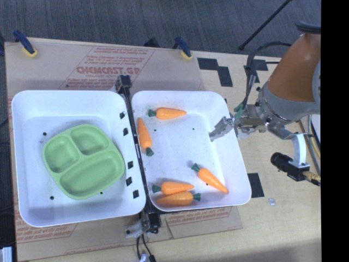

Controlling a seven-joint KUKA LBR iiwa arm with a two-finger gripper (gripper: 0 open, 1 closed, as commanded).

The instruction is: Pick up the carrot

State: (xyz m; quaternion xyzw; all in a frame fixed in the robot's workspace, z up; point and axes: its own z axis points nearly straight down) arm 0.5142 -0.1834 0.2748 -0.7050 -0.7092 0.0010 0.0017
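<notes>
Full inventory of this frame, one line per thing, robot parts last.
Orange toy carrots with green tops: 5, in the right bin; one at the top, one along the left wall, one at right, two side by side at the bottom.
Green plastic divided plate: 1, left bin.
Shallow white bins: 2, left, right.
Blue-and-yellow clamps: 2, bench top edge.
Grey-and-orange arm: 1, from the right.
Tool: 1, over the right bin's right wall.

Glossy plastic carrots (209, 178) lie in the smooth white plastic right bin (232, 162); the green tray (83, 161) looks matt plastic, over brown cardboard (109, 61).
</notes>
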